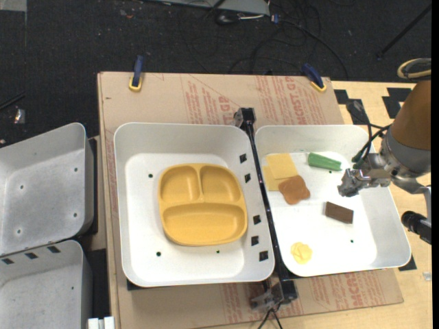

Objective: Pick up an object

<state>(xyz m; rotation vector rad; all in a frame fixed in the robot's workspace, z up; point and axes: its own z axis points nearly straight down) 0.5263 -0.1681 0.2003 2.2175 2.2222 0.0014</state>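
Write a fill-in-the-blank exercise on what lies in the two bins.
1. The yellow divided plate sits in the ____ bin.
2. The green piece lies in the ____ bin.
3. The dark brown block lies nearer the hand than the pale ____ lump.

Missing words: left; right; yellow

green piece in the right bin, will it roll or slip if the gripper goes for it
The green piece looks rounded and elongated, so it may roll sideways. It seems smooth, so possibly slippery. It appears small and probably light; the gripper could easily nudge it.
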